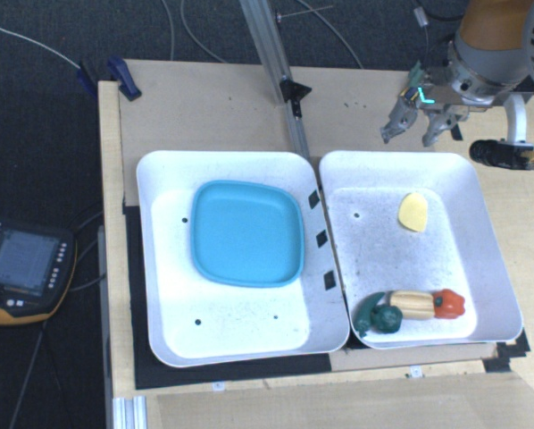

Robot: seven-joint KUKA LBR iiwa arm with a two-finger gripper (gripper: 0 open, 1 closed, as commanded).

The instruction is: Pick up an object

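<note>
Gripper hangs above the bench beyond the far rim of the right bin, fingers spread apart w/ nothing between them. Orange-banded wrist rises behind it toward the upper right corner.

Nearest candidate is the yellow piece, lying alone on the bin floor near the far end, roughly below and toward the viewer from the gripper. Further off, at the near edge, a green item, a tan roll and a red item sit touching in a row. Left bin holds a blue plate.

Judged step: approach, no pick begun yet. Next move prob. calls for travelling over the rim, centring on one object, then descending w/ fingers wide. Yellow piece looks the easier target since it's isolated; the clustered three risk a crowded grasp.
</note>
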